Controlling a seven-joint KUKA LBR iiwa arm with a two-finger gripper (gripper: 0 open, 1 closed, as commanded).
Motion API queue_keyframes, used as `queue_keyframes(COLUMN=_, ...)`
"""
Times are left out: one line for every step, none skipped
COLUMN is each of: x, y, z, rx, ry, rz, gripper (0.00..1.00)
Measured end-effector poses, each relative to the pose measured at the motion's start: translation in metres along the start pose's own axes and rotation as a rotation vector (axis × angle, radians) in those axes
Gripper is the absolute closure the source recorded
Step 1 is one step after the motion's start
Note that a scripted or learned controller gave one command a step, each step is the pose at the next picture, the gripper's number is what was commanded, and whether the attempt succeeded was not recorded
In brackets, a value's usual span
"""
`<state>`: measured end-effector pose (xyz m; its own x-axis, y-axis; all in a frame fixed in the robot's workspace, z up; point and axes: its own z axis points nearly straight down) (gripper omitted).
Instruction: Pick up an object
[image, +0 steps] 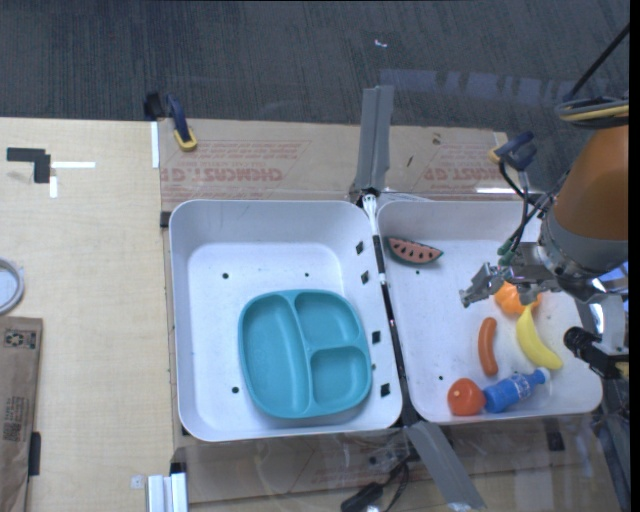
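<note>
Bench fittings: one blue-and-yellow clamp (178, 122) at the cardboard sheet's (270, 160) far left corner; one grey upright divider post (374, 140) between the bins. On the wooden benchtop (80, 260) at left: black L-shaped bracket (30, 160), white tape marks (70, 168), tape roll (6, 287), brown paper bag (18, 400).

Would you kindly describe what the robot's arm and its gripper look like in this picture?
The arm enters from the right: a thick rounded body with a broad orange band above a grey wrist section. Thin black cables run along it. The gripper is a small grey metal assembly at its tip.

Teal tray (300, 352), yellow banana (537, 343), red sausage (487, 346), blue bottle (514, 389), white bins (190, 330).
</note>
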<state>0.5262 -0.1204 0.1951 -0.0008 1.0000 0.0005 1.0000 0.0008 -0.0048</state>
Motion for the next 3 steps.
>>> queue_keyframes(x=-0.046, y=-0.019, z=0.104, rx=-0.003, ry=0.000, rz=-0.067, gripper=0.00)
queue_keyframes(x=-0.047, y=-0.019, z=0.095, rx=-0.003, ry=0.000, rz=-0.064, gripper=1.00)
queue_keyframes(x=0.031, y=0.052, z=0.003, rx=-0.004, ry=-0.001, rz=-0.010, gripper=1.00)
